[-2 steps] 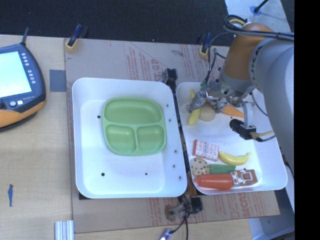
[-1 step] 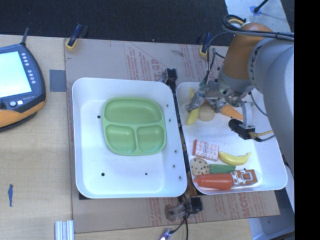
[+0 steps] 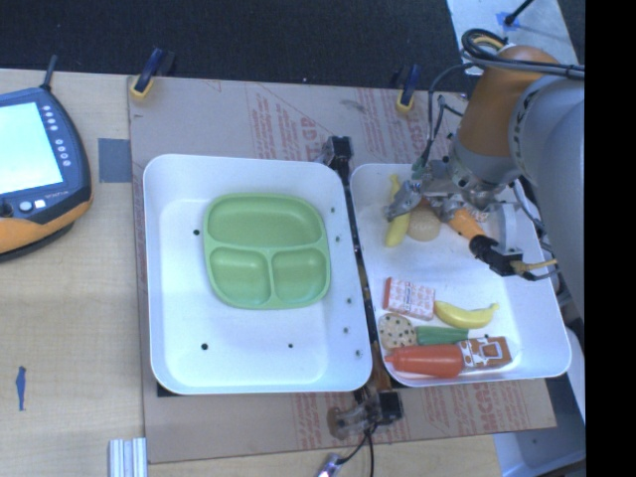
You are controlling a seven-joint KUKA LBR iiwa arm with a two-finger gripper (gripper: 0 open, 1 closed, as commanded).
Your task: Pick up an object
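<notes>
From the camera above, the table [image 3: 89,296] carries two shallow white bins side by side. The left bin [image 3: 169,296] holds a green divided plate [image 3: 266,249], lying flat near its middle. The right bin [image 3: 542,316] holds the toy food. The claw [image 3: 429,199] sits low over that bin's far end — whether it is open or closed cannot be told from here, and nothing can be seen gripped in it. Just below it lie a yellow corn-like piece [image 3: 397,229] and a beige rounded piece [image 3: 424,227], touching each other, with an orange carrot [image 3: 463,224] just beside them. Nearer the front edge: a wafer pack [image 3: 409,297], a banana [image 3: 465,314], a cookie [image 3: 396,332], a green piece [image 3: 439,335], a red pepper [image 3: 427,362] and a small printed box [image 3: 487,351] — all close together. A tablet-like pendant [image 3: 35,172] rests at the table's left.
</notes>
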